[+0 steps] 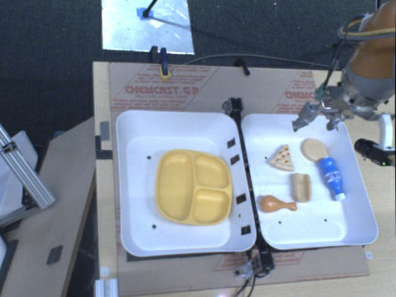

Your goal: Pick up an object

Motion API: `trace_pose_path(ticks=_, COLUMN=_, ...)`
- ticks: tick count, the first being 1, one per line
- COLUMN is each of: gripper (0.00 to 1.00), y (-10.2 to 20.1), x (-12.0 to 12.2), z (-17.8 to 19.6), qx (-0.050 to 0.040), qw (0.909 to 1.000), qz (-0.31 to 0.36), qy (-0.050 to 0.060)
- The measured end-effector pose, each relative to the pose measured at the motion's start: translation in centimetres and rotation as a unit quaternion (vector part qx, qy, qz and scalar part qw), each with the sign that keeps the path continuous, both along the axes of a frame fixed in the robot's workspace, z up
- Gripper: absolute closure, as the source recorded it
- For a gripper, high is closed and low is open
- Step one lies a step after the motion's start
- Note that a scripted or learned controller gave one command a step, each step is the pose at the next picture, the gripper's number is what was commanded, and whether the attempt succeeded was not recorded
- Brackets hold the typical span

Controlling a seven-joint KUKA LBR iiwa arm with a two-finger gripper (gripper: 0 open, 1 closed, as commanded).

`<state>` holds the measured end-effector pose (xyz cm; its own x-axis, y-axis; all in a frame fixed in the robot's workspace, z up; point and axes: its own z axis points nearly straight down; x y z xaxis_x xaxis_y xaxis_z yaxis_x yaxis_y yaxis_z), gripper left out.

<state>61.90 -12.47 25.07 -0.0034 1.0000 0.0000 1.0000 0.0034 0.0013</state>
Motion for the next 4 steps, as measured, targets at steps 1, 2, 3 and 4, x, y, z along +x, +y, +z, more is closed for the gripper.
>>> trace_pose_path(ticks=1, gripper=0.0, y=0.8, x=0.1, z=-4.5, qx=0.0001, qw=1.0, qz=0.001, qy=0.001)
trace_pose_path(ticks=2, gripper=0.0, y=0.4, x=0.4, z=-8.8, qx=-0.0001, qw=1.0, qz=-0.001, qy=0.001)
trace_pose_path(ticks=3, gripper=0.0, y=0.6, x=0.7, z=-13.0, qx=0.0002, qw=1.0, qz=-0.001, qy=0.001)
trace_pose_path(ticks=4, gripper=1.0, y=0.5, x=0.9, z=-11.7, qx=-0.0004, qw=1.0, qz=-0.001, qy=-0.002)
